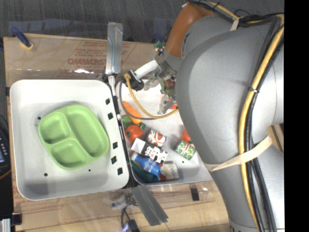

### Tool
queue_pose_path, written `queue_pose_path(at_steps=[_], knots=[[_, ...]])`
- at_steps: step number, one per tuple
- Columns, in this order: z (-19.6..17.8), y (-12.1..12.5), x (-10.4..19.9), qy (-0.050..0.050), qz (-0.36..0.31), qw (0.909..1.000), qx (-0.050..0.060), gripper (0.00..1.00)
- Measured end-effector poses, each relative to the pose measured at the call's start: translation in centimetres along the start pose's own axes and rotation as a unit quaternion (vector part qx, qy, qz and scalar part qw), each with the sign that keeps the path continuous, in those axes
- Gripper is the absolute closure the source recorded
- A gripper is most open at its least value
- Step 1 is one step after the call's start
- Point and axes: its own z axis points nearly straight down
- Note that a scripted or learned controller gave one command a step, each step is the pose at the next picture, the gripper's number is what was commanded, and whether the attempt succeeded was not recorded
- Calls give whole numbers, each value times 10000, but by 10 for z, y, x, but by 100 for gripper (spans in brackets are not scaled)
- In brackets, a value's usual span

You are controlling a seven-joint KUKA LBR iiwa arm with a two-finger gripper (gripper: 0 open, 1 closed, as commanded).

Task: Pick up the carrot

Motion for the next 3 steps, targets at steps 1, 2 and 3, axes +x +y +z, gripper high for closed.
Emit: queue_pose_path(at_steps=[1, 2, 3], knots=[[-29, -60, -3, 7, -2804, 9599, -12, 0], [-83, 15, -13, 25, -2128, 9771, -20, 0], [12, 78, -80, 9, -3293, 9442, -9, 0]])
